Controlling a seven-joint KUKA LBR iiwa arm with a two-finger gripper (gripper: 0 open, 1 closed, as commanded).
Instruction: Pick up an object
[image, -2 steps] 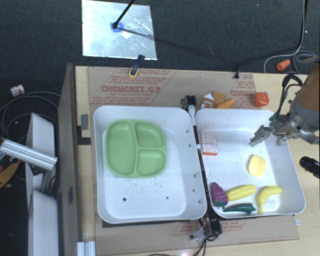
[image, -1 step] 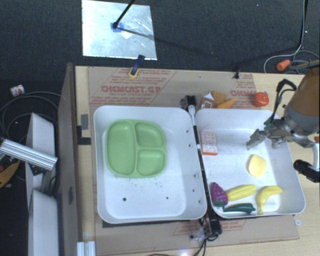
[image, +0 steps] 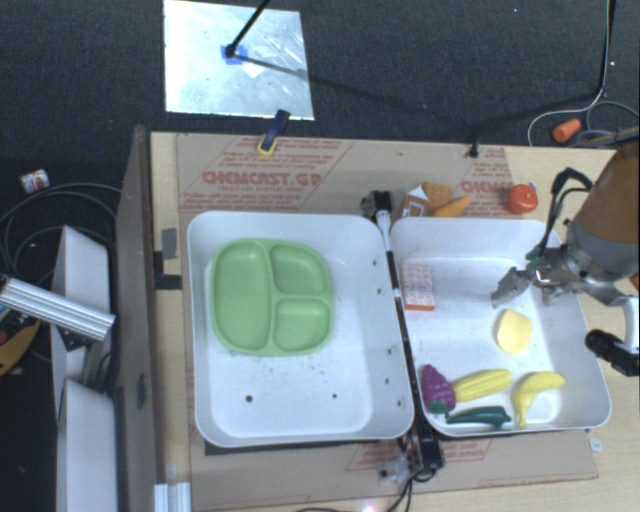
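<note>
My gripper (image: 510, 286) hangs over the right bin (image: 470, 250), near its right-hand middle, pointing left. Just below it lies a pale yellow rounded piece (image: 514, 331), apart from the gripper. A pink and white box (image: 417, 285) lies at the bin's left wall. Along the front of the bin are a purple grape bunch (image: 436, 386), a yellow corn cob (image: 481, 383), a banana (image: 533, 390) and a dark green vegetable (image: 478, 416). I see nothing held in the gripper.
The left bin (image: 240, 400) holds a green divided plate (image: 272, 297). Behind the right bin, on the cardboard, lie an orange carrot-like toy (image: 448, 205) and a red tomato (image: 522, 198). The arm (image: 608, 215) comes in over the right bin's right wall.
</note>
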